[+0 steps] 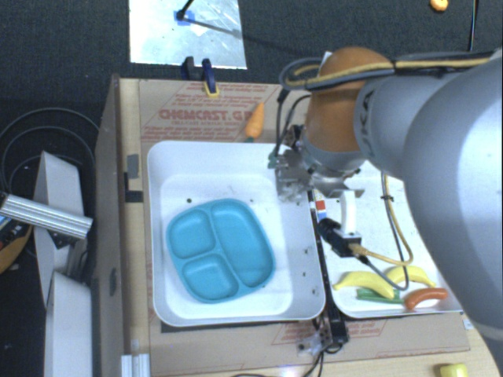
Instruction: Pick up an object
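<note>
A blue divided plate [220, 247] lies in the left white bin [169, 171]. In the right bin [377, 309] a yellow banana [363, 282], a green piece [371, 294], an orange-red sausage shape [425, 297] and another yellow piece [409, 275] sit near the front edge. My gripper [302, 181] hangs below the orange wrist band [338, 112], over the wall between the two bins, near their back end. Nothing shows between its fingers.
An orange carrot-like item [254, 121] lies on the cardboard behind the left bin. A blue clamp [206, 72] sits at the back edge. Cables [393, 226] trail over the right bin. The grey arm [440, 132] covers most of the right side.
</note>
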### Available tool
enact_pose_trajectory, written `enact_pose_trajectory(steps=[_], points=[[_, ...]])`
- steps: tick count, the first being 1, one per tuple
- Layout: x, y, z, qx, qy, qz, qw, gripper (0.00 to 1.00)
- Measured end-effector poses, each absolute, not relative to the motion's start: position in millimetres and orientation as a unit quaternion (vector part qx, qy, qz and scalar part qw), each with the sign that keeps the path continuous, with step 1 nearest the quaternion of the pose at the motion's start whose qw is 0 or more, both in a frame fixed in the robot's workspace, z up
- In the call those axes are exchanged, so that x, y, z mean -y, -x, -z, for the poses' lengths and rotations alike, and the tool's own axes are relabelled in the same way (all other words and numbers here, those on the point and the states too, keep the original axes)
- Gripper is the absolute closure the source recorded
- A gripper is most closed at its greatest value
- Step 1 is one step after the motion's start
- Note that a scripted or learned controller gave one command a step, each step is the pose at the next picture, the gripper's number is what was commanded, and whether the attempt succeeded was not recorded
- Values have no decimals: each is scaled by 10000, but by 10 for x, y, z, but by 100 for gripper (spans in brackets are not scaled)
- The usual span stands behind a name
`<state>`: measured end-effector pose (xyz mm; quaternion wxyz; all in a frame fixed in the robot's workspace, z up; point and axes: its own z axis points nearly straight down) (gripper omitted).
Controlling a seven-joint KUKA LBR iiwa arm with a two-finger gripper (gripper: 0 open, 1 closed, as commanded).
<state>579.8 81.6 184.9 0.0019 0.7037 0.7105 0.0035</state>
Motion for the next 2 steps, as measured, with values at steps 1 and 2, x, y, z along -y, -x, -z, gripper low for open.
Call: enact_pose_trajectory(steps=[1, 2], points=[[-2092, -5819, -3055, -7137, -7004, -88, 18, 100], [-2146, -5360, -2340, -7095, -7047, 28, -21, 100]])
